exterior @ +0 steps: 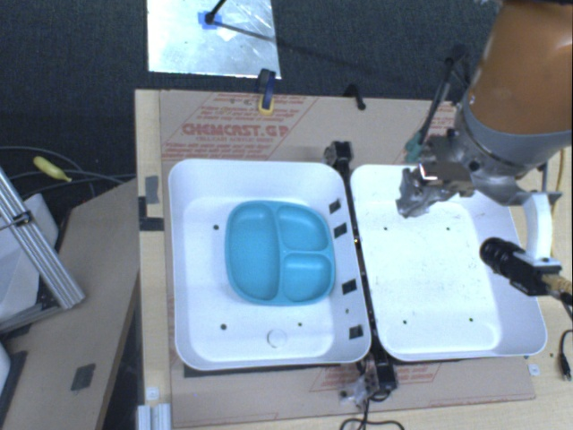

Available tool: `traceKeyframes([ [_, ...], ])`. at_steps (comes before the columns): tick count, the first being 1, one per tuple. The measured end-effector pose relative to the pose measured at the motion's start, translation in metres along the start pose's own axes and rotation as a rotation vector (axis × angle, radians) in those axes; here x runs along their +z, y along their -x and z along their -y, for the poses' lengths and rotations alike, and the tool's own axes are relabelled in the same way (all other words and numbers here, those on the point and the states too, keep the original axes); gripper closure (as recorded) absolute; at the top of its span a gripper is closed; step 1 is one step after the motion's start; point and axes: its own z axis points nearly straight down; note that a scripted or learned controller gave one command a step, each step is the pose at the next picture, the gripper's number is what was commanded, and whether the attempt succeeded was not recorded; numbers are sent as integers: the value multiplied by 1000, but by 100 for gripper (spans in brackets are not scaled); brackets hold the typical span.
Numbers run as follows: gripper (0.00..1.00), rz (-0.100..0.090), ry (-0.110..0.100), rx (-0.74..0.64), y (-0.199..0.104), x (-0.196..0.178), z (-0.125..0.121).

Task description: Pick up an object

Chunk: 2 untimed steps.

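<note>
The tool (pixel 417 195) hangs over the back left part of the right bin (pixel 448 330), close to its floor. It points down and a little to the left. It is small and dark in the picture, so nobody can tell if it is open or closed. Nothing shows in its grip.

Above it sits the arm (pixel 519 70), big and grey with an orange band, coming in from the right. Cables run down beside the wrist.

The floor of the right bin under the tool looks bare and white, with a few small dark dots and some faint specks. A black part (pixel 510 262) sticks in over the bin's right side.

The thing to pick up is the blue plate (pixel 277 251). It lies flat in the middle of the left bin (pixel 206 330). It has three parts. It is well apart from the tool, with the wall between the two bins (pixel 354 240) in the way.

Here is what could go wrong. If the tool goes down where it is, it would likely close on nothing, since the plate is in the other bin. If it slides left while so low, it could bump the wall. The plate is wide, flat and smooth, so the tool may slip off. The rim looks like the best place to grab.
</note>
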Motion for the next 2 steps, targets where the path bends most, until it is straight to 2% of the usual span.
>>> traceKeyframes([
  [1,100,1,-3,5,36,51,0],
  [2,100,2,-3,4,62,116,-33],
])
